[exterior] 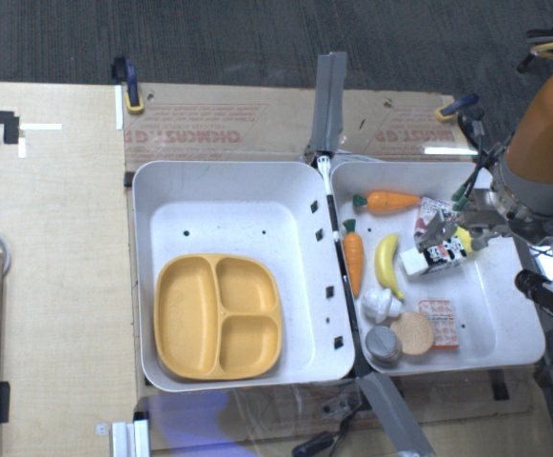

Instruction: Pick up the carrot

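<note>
Two carrots lie in the right bin point(519, 350). One carrot point(391, 200) rests horizontally near the far wall, its green top pointing left. The other carrot point(353, 257) lies lengthwise along the left wall, green top toward the back. My gripper point(438, 234) hangs over the middle of the right bin, right of both carrots and apart from them. It sits directly above a small white, black and yellow carton point(435, 254). No carrot is at the gripper.
A banana point(386, 265) lies between the lengthwise carrot and the carton. Near the front are a white garlic bulb point(379, 303), a metal can point(383, 345), a round tan biscuit point(414, 333) and a red packet point(441, 318). The left bin holds a yellow divided plate point(219, 315).
</note>
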### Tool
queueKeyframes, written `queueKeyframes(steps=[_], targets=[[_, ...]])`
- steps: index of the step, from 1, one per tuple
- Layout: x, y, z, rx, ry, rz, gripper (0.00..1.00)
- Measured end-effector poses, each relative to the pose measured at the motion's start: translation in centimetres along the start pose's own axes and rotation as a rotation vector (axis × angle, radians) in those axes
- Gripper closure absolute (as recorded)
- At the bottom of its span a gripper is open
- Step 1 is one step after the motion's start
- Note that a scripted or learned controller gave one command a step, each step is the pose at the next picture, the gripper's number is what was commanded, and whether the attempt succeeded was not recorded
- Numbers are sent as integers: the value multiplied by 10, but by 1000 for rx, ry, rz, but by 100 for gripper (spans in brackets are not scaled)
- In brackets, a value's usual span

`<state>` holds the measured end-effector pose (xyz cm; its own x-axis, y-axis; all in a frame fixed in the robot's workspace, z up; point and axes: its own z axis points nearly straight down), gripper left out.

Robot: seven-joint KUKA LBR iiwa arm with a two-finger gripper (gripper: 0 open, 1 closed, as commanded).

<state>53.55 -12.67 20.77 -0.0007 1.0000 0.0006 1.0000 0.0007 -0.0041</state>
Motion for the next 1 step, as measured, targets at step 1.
queueKeyframes(steps=[1], targets=[[-10, -58, 6, -1, 0, 16, 0]])
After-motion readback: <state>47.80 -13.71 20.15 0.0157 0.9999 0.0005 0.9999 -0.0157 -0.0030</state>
